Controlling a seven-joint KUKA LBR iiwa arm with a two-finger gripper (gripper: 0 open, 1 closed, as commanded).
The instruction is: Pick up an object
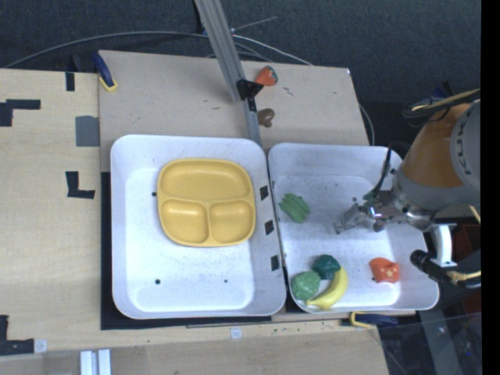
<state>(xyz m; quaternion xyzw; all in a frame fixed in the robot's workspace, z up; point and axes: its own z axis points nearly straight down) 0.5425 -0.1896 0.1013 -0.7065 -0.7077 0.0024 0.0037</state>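
Note:
The right bin [328, 158] holds a green ridged object [294, 207] near its left side. A dark green piece [326, 266], a light green round piece [306, 285] and a yellow banana [334, 291] cluster at its front. An orange-red object [383, 269] lies at the front right. My gripper [349, 221] hangs low over the bin's middle right, pointing left, apart from all these objects. Nothing shows between its fingers.
The left bin [129, 233] holds a yellow divided plate [207, 201]. A grey pole [223, 41] with a clamp rises at the back between the bins. The arm's grey and orange body [441, 166] covers the right bin's right edge.

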